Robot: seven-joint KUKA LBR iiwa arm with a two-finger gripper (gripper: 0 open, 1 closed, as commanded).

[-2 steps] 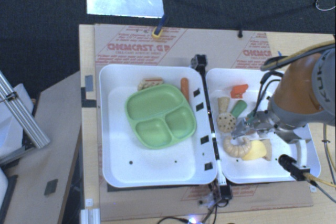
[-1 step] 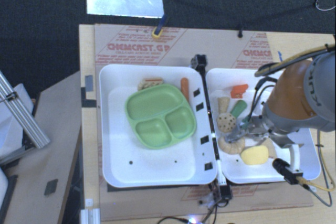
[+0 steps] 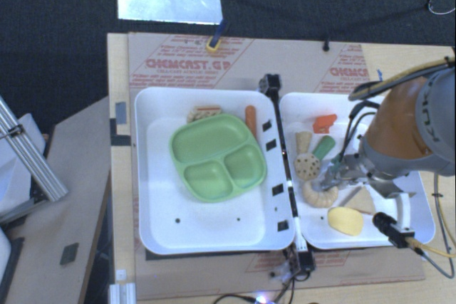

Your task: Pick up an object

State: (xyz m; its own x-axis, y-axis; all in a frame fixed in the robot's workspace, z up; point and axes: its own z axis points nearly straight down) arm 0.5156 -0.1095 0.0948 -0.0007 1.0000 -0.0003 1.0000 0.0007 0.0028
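Clutter in the right bin (image 3: pixel 427 224) is what I am working over from my console: the arm reaches in from the right and its fingers (image 3: pixel 329 178) hang low above the toy food heaped there. I cannot tell whether they are apart or together, since the wrist and cabling blur into one grey mass at the tip, and I see nothing plainly caught between them, so I count nothing as held. Directly under and just below them lies a pale ring-shaped pastry (image 3: pixel 318 196), and I judge that the likeliest target because the tip sits nearly on it. Just to their left is a round speckled cookie (image 3: pixel 307 166), touching or nearly touching the pastry; above them lies a green piece (image 3: pixel 324 147), and further up an orange piece (image 3: pixel 324 122). Below and to the right of the tip rests a yellow lemon-like piece (image 3: pixel 345 221), with a pale wedge (image 3: pixel 362 202) beside it, partly under the arm. Well to the left, across the divider, the left bin (image 3: pixel 157 224) carries a green compartment plate (image 3: pixel 217 156), with a carrot-like stick (image 3: pixel 250 119) and a cracker (image 3: pixel 204 112) at its upper edge. With the pieces packed so tightly around the tip, I reckon a closing grip could nudge the cookie or pinch two things at once.
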